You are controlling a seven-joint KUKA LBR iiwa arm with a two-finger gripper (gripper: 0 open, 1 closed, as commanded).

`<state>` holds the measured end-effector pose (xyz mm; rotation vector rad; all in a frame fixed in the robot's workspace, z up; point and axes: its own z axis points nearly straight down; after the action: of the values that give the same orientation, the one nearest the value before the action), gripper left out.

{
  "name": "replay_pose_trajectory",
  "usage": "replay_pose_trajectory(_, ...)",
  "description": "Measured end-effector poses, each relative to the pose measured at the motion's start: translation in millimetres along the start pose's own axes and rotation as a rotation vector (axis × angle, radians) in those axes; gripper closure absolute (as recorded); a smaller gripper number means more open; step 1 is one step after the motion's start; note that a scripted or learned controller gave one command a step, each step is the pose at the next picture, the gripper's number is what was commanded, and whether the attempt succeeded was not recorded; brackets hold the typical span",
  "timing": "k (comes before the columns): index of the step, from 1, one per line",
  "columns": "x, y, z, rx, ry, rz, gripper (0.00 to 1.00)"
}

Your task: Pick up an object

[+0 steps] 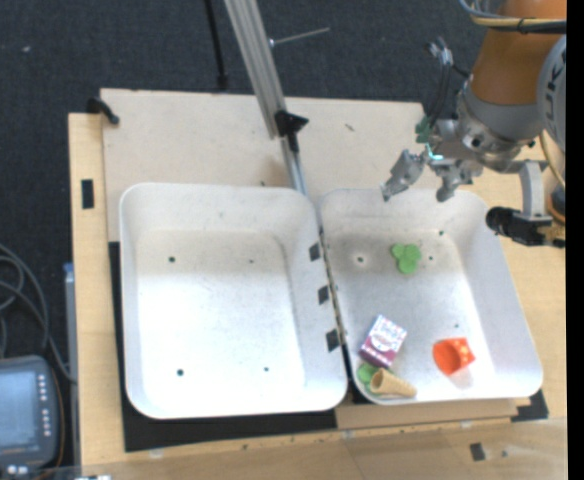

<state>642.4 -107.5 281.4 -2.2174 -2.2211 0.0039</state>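
Note:
My gripper [419, 182] hangs above the far edge of the right bin [492, 268], its two fingers spread open with nothing between them. Below it in that bin lies a small green piece [406, 258]. Nearer the front sit a purple and white box [383, 341], an orange cup [453, 355] and a tan cone with a green end [387, 382].
The left bin [222, 298] stands beside the right one, divided by a shared rim. A slanted metal pole [262, 68] rises from the bench behind the bins. A black clamp [517, 225] sticks out at the right bin's far right edge.

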Motion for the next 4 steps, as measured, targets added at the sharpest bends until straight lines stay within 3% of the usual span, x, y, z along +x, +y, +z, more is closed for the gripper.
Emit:
replay_pose_trajectory(1, 0, 1, -3, -0.005, -0.001, -0.001, 0.0)
replay_pose_trajectory(3, -4, 7, 120, 0.0, -0.003, 0.005, 0.0)
replay_pose_trajectory(4, -11, 9, 163, -0.001, -0.003, 0.006, 0.0)
